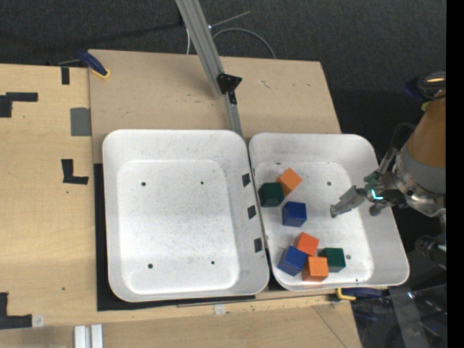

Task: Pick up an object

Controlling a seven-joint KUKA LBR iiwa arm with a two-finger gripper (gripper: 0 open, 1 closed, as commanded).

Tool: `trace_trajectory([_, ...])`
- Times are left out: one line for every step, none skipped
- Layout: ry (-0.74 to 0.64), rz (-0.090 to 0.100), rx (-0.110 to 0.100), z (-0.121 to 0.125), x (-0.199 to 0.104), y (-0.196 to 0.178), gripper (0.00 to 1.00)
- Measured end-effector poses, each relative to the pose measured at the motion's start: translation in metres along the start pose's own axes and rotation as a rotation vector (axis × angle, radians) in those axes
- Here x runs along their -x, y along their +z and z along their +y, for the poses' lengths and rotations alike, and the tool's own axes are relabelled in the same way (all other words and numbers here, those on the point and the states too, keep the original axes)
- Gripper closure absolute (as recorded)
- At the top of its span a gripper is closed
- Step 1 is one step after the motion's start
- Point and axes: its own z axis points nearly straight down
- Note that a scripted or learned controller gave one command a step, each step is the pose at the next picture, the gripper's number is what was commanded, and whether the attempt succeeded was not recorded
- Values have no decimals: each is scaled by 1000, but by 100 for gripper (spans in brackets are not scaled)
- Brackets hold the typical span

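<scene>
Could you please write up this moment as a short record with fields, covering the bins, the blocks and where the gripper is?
left bin: white, shallow, no blocks in it
right bin: white, holds seven blocks
upper group: orange block touching dark green block; blue block just below them
lower group: orange block, blue block, orange block, green block, clustered together
gripper: over the right bin's right side, nothing between its fingers
task state: no block picked up yet

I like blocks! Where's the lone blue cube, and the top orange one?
Lone blue cube [294, 213], camera view, on its top face.
Top orange cube [290, 180], camera view, on its top face.
</scene>
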Motion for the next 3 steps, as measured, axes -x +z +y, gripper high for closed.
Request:
trace_trajectory([-2, -1, 4, 1, 0, -2, 0])
trace_trajectory([0, 0, -2, 6, 7, 56, 0])
trace_trajectory([-1, 0, -2, 13, 8, 115, 0])
